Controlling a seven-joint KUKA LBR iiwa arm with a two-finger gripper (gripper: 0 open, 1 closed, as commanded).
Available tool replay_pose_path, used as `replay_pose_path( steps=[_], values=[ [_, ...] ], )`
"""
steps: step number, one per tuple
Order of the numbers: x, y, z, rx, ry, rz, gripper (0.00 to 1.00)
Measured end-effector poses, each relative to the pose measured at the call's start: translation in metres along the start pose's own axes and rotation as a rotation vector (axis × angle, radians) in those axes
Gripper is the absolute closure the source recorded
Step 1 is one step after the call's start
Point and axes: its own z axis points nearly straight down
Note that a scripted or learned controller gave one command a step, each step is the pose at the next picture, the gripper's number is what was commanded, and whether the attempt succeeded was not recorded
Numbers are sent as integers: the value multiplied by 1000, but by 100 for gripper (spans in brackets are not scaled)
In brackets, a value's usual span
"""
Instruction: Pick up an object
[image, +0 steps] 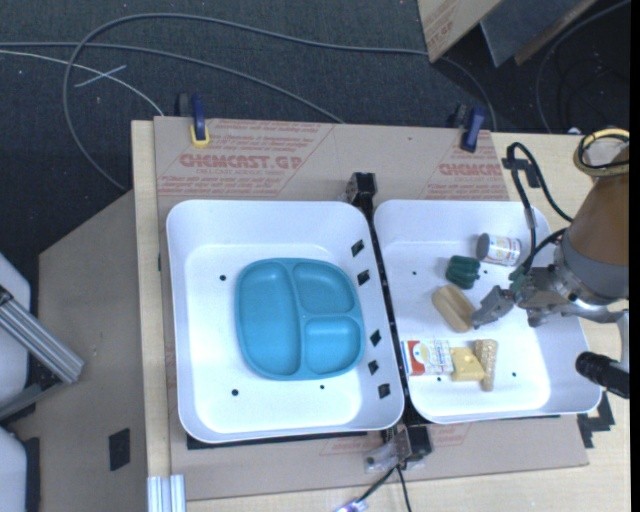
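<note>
The right bin holds several small objects. A green piece and a small bottle lie toward the back. A tan bread-like piece lies mid-bin. A red and white packet and a yellow and tan item lie near the front. My gripper hangs over the right-middle of this bin, just right of the tan piece and below the bottle. It is open, with nothing between its fingers.
The left bin holds a blue divided plate. A black divider with clips runs between the bins. Cables loop down beside the arm at the right bin's back right corner.
</note>
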Motion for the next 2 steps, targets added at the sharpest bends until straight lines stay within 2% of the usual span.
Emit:
replay_pose_path(
  steps=[1, 2],
  values=[
    [7, 6, 59, 1, 1, -1, 0],
    [6, 7, 44, -7, -1, 0, 100]
  ],
)
